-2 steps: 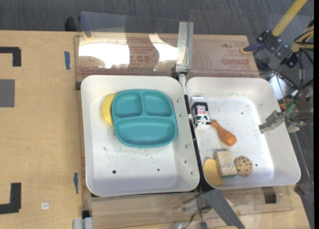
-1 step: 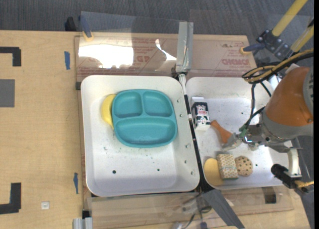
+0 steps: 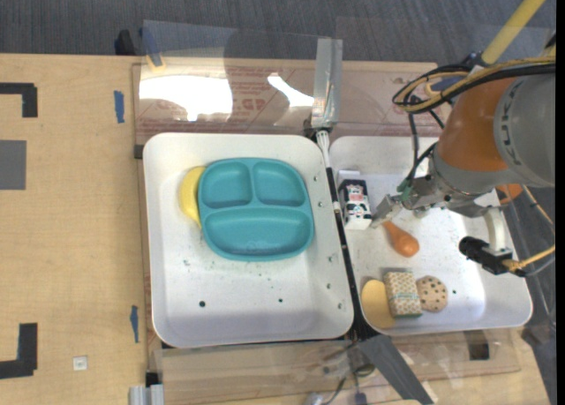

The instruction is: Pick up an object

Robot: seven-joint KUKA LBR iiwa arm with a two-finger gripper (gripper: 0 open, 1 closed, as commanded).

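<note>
Evidently the step in hand is closing on the orange carrot (image 3: 402, 239) in the right bin (image 3: 508, 311), so the gripper (image 3: 389, 210) should settle squarely over its thick middle, clear of the small carton (image 3: 355, 200) just left. The arm (image 3: 481, 143) reaches in from the right, wrist bent low, tip just above the carrot's far-left end. Whether the claw is released or clenched, I cannot tell.

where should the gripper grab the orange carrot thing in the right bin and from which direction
Probably across the middle of the orange carrot, coming straight down from above. It lies flat on the floor of the right bin, slanting from upper left to lower right, so the fingers should close across its narrow width. The gripper hangs just above its upper-left end, with open floor around it.
</note>
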